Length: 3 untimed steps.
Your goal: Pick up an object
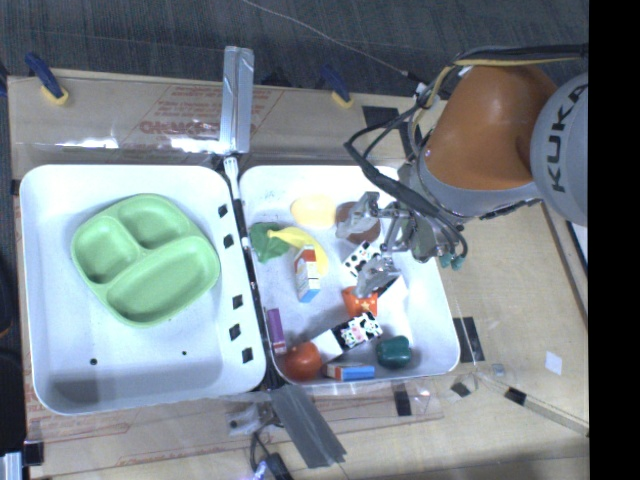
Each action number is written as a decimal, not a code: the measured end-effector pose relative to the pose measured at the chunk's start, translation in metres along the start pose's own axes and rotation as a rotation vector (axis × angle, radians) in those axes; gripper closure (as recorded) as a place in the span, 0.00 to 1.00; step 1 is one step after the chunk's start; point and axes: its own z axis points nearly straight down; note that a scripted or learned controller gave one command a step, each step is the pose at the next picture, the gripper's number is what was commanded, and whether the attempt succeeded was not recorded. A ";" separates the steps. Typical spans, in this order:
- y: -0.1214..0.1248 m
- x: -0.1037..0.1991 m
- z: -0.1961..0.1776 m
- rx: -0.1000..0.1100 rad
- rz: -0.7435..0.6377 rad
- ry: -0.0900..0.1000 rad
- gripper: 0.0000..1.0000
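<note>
Bins point(40, 268): white plastic, smooth, faint sheen. Plate point(146, 258): green plastic, matt, smooth. Bench point(520, 318): bare wood, matt. Floor point(120, 8): dark carpet, rough weave. Arm band point(485, 128): orange, glossy, smooth. Divider strip point(238, 93): grey metal, dull shine. Tomato point(303, 360): red, glossy plastic look.
</note>
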 end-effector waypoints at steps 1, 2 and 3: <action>0.028 -0.013 0.155 -0.002 -0.047 -0.001 0.00; 0.028 -0.046 0.153 -0.001 -0.106 -0.002 0.00; 0.030 -0.047 0.143 -0.001 -0.113 -0.005 1.00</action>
